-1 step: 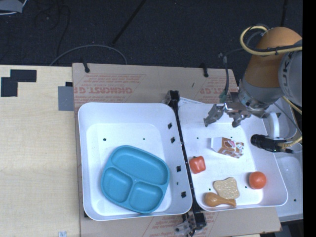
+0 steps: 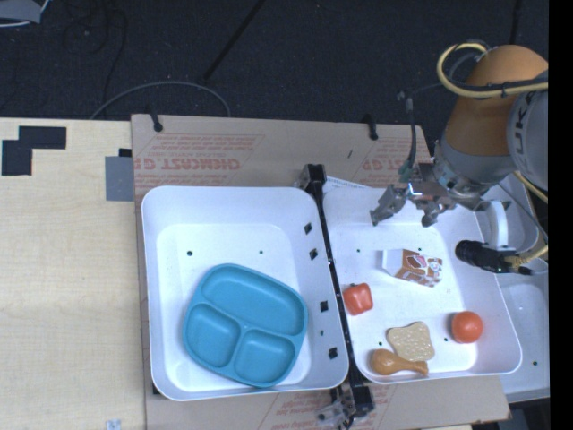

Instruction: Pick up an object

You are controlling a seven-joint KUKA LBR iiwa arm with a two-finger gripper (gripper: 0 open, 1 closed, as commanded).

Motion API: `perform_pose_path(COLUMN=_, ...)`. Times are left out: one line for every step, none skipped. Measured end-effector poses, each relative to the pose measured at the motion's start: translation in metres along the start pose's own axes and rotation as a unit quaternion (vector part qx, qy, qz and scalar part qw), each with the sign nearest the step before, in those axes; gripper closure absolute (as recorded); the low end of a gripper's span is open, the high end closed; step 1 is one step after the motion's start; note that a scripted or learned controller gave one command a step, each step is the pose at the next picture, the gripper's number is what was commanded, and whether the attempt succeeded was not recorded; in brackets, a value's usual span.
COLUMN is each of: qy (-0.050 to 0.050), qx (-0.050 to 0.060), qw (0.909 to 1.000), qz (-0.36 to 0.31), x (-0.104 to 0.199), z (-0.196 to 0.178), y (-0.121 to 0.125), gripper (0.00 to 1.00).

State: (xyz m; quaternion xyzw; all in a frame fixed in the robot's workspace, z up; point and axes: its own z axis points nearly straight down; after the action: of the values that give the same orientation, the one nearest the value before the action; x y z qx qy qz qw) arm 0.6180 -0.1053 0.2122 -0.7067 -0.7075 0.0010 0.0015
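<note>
Toys (image 2: 414, 265) lie in right bin (image 2: 501, 352) on cardboard-covered bench (image 2: 224, 146).

I read the two shallow white plastic bins (image 2: 228, 206) as smooth with a soft sheen. Well left of the jaws, the blue three-compartment plastic tray (image 2: 244, 323) looks matt. Below the jaws, the small printed carton (image 2: 413, 266) seems glossy card; further down, the round orange-red ball (image 2: 466, 326) and red pepper-shaped toy (image 2: 357, 298) look like smooth plastic. The tan toast-shaped slice (image 2: 411, 340) appears duller. The grey metal two-finger gripper (image 2: 408, 206) glints. Brown corrugated cardboard (image 2: 235, 152) underneath is matt
</note>
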Motion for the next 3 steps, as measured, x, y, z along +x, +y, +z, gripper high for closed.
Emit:
perform_pose_path(qy=0.0, qx=0.003, qw=1.0, qz=0.0, x=0.003, z=0.064, y=-0.005, gripper=0.0)
perform_pose_path(qy=-0.003, qx=-0.013, qw=0.9999, qz=-0.001, x=-0.006, z=0.104, y=0.005, gripper=0.0)
perform_pose_path(qy=0.0, qx=-0.001, qw=1.0, qz=-0.001, x=-0.005, z=0.125, y=0.005, gripper=0.0)
